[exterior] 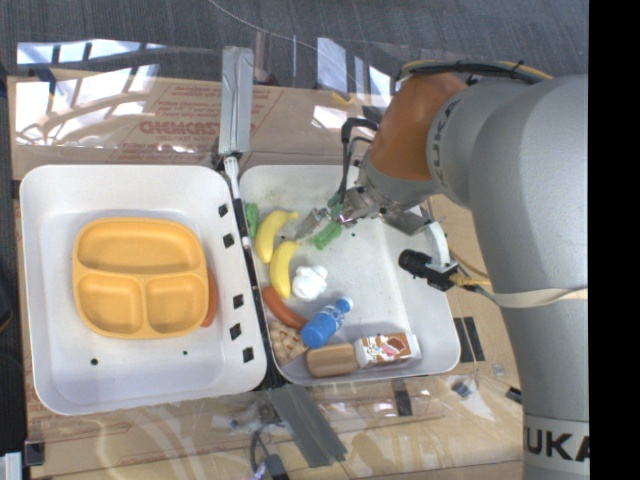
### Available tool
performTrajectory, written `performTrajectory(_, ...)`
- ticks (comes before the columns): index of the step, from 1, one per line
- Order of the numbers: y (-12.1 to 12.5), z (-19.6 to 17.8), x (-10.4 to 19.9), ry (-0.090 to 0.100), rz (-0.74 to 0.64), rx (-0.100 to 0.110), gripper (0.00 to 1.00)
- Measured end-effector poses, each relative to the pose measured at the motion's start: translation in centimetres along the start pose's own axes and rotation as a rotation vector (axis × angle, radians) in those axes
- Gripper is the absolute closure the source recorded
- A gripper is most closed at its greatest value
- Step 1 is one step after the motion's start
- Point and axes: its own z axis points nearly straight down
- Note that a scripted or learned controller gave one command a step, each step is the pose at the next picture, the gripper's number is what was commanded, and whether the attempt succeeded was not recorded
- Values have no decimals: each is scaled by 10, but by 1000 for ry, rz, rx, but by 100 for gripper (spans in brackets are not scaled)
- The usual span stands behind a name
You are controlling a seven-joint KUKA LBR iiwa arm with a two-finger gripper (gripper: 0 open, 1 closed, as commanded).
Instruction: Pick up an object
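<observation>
Camera view, looking down at a slant. Left bin [40,268] at the left of the frame, holding a yellow divided tray [140,273]. Right bin [435,318] at centre, crowded along its left and lower sides: two bananas [280,253] near the left wall, a white lump [308,282] touching the lower banana, a red sausage-shaped item [283,309] below that, a blue bottle [326,322] lying tilted, and a brown packet with a printed label [362,352] along the lower wall.

Grey arm [520,188] reaching in from the right of the frame, orange band [405,133] above the wrist, over the upper part of the right bin. Gripper [335,218] low inside that bin, just right of the upper banana. Small green piece [327,235] right at the gripper's tip, touching or nearly so. Cannot tell whether the gripper is spread, pressed together or pinching the piece; too small and too dark at the tip to read.

Progress, as a judgement: approach done, gripper down at a likely target, pick not confirmed. Nothing seen lifted clear of the bin floor. Left to do: a firm close on the green piece, then a lift clear of the bin. Risk of a slip judged real, given so small a piece with the upper banana close by.
</observation>
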Motion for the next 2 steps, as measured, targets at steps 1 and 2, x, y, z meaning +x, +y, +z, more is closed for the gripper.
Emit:
performTrajectory(1, 3, 8, -11, 8, 167, 12, 0)
performTrajectory(2, 3, -2, -11, 9, 163, 12, 100)
